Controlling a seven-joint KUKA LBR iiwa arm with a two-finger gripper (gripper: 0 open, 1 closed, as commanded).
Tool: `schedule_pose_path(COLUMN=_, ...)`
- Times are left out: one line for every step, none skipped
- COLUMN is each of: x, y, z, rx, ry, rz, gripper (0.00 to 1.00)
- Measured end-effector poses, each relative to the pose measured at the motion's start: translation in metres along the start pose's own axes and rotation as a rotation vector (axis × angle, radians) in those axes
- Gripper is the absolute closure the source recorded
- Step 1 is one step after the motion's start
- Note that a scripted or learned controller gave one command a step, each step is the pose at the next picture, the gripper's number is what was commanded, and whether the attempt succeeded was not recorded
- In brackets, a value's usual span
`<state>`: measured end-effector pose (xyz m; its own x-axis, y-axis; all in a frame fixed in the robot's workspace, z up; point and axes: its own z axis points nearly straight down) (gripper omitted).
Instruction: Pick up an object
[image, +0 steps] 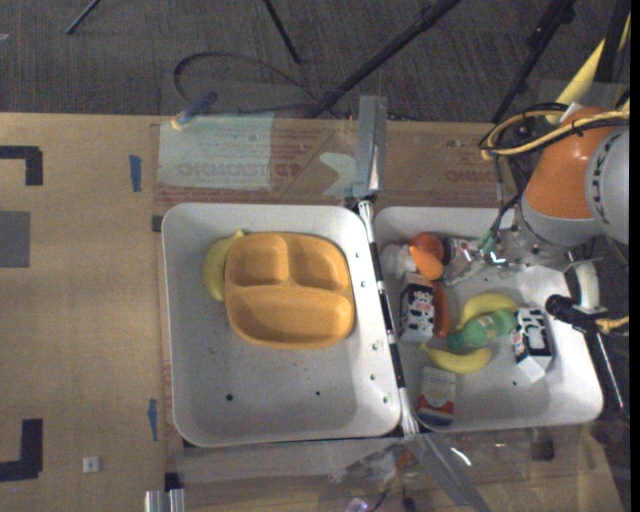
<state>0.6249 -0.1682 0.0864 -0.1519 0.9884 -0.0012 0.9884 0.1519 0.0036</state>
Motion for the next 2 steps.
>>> schedule_pose_path(x=0.025, y=-0.076, z=0.000, rx=0.001, ry=0.001, rz=-0.203, gripper=0.00)
schedule_pose_path(x=-0.015, y=0.015, z=0.000, rx=0.000, ry=0.000, rz=-0.184, gripper=0.00)
